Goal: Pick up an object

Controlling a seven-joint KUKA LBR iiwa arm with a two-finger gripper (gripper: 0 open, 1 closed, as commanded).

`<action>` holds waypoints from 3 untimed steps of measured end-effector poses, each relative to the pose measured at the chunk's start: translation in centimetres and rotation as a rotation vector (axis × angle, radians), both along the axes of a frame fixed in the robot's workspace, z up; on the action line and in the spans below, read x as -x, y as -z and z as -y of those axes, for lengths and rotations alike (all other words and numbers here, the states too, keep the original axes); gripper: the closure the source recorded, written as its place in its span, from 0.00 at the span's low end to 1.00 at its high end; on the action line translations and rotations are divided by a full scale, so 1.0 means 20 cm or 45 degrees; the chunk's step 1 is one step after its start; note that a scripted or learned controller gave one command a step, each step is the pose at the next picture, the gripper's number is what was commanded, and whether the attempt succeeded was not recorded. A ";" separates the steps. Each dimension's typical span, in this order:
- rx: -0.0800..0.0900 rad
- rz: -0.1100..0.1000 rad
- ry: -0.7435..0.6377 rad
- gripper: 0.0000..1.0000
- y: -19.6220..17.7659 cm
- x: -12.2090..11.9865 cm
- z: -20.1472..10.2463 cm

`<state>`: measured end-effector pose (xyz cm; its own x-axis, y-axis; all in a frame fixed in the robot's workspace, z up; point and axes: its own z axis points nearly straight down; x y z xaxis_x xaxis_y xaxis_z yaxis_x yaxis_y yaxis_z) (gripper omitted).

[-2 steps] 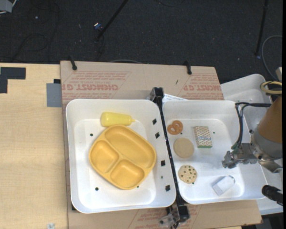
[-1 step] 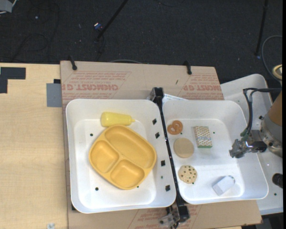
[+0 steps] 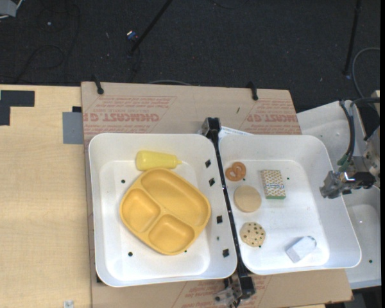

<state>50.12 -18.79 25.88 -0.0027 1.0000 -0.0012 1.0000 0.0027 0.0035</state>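
The jaws [image 3: 332, 186] are hovering at the outer edge of the right bin [image 3: 333, 165]; their state cannot be told, and nothing is showing between them, so the approach step is judged to be in hand. The candidates are lying inward of the jaws: the green box [image 3: 273, 183] nearest, the tan disc [image 3: 248, 199] beyond it, the grey block [image 3: 301, 248] closer to the front rim. The next move is calling for travel inward over one item, then a descent.
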 end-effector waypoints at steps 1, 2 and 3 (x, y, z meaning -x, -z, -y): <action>-0.006 -0.008 -0.004 1.00 0.05 -0.04 -0.31; -0.005 -0.010 -0.002 1.00 0.11 -0.08 -0.53; -0.002 -0.009 -0.001 1.00 0.09 -0.13 -0.76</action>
